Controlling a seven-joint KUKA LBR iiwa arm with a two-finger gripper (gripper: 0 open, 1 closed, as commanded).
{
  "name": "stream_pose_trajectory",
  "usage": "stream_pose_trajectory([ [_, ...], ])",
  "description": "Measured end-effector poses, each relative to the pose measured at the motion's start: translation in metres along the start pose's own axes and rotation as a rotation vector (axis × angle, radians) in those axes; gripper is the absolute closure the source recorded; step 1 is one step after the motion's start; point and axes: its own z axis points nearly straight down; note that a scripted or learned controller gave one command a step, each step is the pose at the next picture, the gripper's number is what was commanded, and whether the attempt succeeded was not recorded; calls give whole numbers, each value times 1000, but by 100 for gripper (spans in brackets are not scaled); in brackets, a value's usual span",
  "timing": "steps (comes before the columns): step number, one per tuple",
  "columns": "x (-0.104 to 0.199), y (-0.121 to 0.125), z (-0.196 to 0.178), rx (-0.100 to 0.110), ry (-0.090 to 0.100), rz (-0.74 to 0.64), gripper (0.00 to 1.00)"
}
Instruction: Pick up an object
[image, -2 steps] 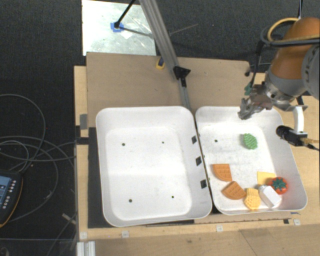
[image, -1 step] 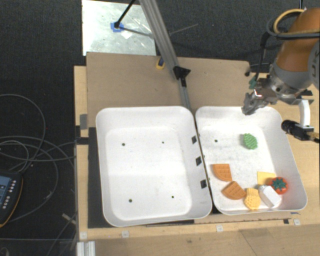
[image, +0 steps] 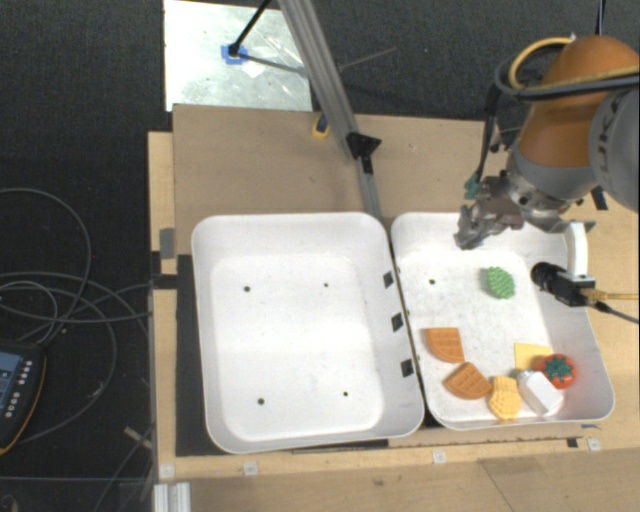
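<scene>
Over the far end of the right bin (image: 437, 300) hangs the gripper (image: 478, 232), close to the bin's back wall. It is dark and small from up here, so I cannot tell if it is spread or pressed together. I cannot tell if it touches the bin floor either.

Near the gripper, a bit closer to the front and to the right of it, lies the green toy (image: 500, 282). It is apart from the gripper, with bare white floor all round it. It is a bumpy egg shape. Its long way runs from the back of the bin to the front, leaning a little to the right. Both ends are round, so I cannot tell which is its front.

The other toys sit well apart from it, at the front of the same bin. One orange wedge (image: 446, 344) lies alone, and a second orange wedge (image: 466, 381) is just beside a yellow waffle piece (image: 505, 400). A white block (image: 540, 392) touches that piece, with a red round toy (image: 559, 371) and a yellow slab (image: 531, 354) crowded against it. The left bin (image: 290, 330) lies beside.
</scene>
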Motion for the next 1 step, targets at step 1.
stream_pose_trajectory([
  [1, 50, -22, -8, -1, 1, -2, 100],
])
